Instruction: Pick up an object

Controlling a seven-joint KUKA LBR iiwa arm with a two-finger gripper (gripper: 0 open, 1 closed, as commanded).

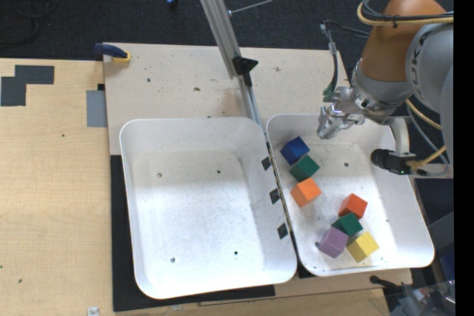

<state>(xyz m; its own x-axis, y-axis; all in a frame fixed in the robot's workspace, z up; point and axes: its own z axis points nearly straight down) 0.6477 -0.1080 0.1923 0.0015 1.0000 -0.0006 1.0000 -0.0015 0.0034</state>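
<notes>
Sitting side by side on the desk, two shallow white bins meet along a shared edge where small black clips mark the seam. In the left bin the whole white floor is open room between its raised rims. The right bin carries all the blocks, and they lie in two loose groups. Close to the seam a blue cube sits at the top, a dark green cube touches it just below, and an orange cube lies beside that one. Toward the near right corner, a red-orange cube sits above a second green cube, with a purple cube and a yellow cube just beside it, all near the bin's front rim. Bare floor shows between the two groups and along the right wall.

A slanted aluminium rail runs down to the top of the seam.

The grey arm with its orange band comes in from the right, and the claw hangs over the far rim of the right bin, up and to the right of the blue cube and apart from it. Nothing sits between its fingers; whether they are spread or pressed together cannot be told from this angle.
</notes>
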